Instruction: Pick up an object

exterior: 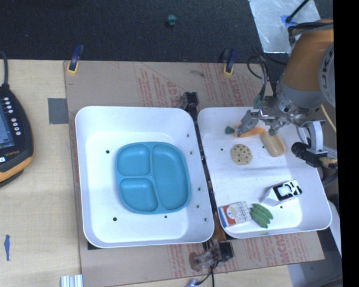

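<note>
1. The carrot [250, 131], orange with a green tip, lies near the back of the right bin [311, 223], its long axis running nearly left to right and tilted a little, the green end pointing left toward the left bin [86, 172]
2. The gripper [262, 120] hangs right over the carrot's right half; whether its jaws are spread or pinching the carrot cannot be told
3. Just right of the carrot lies a tan bread roll [273, 145], slanted, and a cookie [241, 154] sits in front of it
4. A small carton [234, 214] with a red and white label lies at the front, beside a green pod [261, 215]; its writing is too small to read
5. A black and white box [285, 191] sits near the right wall
6. The left bin holds a blue divided plate [152, 177]
</note>
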`<state>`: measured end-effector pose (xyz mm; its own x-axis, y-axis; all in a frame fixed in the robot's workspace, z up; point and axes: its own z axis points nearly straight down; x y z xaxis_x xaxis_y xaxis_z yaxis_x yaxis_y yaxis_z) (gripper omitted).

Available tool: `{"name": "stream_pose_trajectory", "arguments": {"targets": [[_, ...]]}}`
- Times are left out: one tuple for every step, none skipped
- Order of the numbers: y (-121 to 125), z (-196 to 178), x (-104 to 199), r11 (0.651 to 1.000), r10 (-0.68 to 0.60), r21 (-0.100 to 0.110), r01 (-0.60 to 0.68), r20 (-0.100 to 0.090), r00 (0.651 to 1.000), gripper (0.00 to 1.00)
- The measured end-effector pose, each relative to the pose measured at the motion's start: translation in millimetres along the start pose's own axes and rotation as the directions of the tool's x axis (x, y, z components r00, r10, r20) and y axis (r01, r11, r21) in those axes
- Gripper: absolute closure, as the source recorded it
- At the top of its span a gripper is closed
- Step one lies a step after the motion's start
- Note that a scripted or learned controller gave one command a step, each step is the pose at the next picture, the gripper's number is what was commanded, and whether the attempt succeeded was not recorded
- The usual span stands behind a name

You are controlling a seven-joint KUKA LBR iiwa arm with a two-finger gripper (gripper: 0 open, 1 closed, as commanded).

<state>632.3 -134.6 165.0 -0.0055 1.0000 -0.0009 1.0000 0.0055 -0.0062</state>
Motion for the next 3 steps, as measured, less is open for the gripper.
{"name": "stream_pose_trajectory", "arguments": {"targets": [[-10.6,59.5,6.5,1.0,0.001,0.0,-0.001,0.001,1.0,0.0],[22.7,73.6,20.4,1.0,0.002,0.001,-0.002,0.0,1.0,0.0],[-22.6,73.6,26.2,1.0,0.001,-0.001,-0.001,0.001,1.0,0.0]]}}
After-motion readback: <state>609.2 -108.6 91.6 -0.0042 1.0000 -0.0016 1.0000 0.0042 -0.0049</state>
